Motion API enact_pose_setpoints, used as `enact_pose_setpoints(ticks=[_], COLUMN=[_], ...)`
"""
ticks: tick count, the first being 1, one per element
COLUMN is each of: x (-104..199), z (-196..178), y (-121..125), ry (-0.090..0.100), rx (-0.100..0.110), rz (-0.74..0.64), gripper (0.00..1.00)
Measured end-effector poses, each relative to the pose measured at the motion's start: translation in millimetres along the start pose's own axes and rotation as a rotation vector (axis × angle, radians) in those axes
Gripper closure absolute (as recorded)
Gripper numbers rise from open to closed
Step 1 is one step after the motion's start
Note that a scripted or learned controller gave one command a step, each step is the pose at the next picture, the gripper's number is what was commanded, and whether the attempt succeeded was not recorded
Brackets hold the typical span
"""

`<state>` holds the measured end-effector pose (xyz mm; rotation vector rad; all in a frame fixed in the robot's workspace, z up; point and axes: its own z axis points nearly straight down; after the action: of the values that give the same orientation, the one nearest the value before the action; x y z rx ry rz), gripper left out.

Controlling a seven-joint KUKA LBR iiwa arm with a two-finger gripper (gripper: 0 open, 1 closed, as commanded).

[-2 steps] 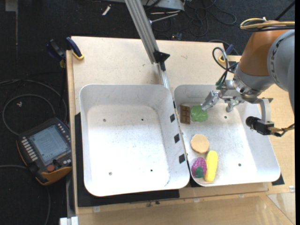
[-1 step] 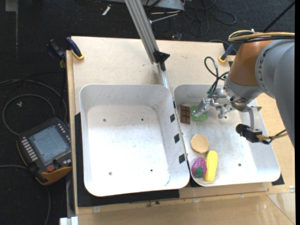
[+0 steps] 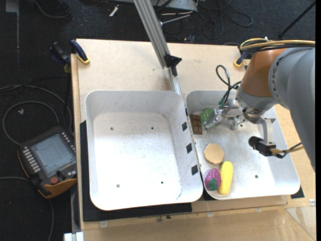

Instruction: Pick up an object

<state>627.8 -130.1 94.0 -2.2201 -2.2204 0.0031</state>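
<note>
Two shallow white bins sit side by side on the wooden desk (image 3: 130,64): the left bin (image 3: 135,149) and the right bin (image 3: 261,174), which carries five small objects. Counted, they are one green object (image 3: 207,116) at the far left of that bin, one dark brown block (image 3: 196,123) touching it on its left side against the dividing wall, one round tan disc (image 3: 214,153) nearer the middle, one yellow corn cob (image 3: 226,177) just below the disc, and one pink and green piece (image 3: 212,179) lying against the cob's left side. The single grey arm (image 3: 296,79) with its orange band (image 3: 257,74) reaches in from the right, and its jaws (image 3: 214,118) sit low in the right bin, just beside the green object; whether they are spread or closed around anything cannot be told from this angle. One handheld control pendant (image 3: 49,157) lies on the floor to the left of the desk; no writing on it or on any object is legible.
</note>
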Motion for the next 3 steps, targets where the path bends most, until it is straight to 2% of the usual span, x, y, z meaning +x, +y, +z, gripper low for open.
enact_pose_setpoints(ticks=[1,2,3], x=[0.0,-8.0,-3.4], z=[-11.9,-61.8,-118.9], y=[1.1,-2.9,-10.1], ry=[0.0,-0.002,-0.001], rx=[-0.004,-0.009,-0.01], rz=[0.001,0.001,-0.002], gripper=[1.0,1.0,1.0])
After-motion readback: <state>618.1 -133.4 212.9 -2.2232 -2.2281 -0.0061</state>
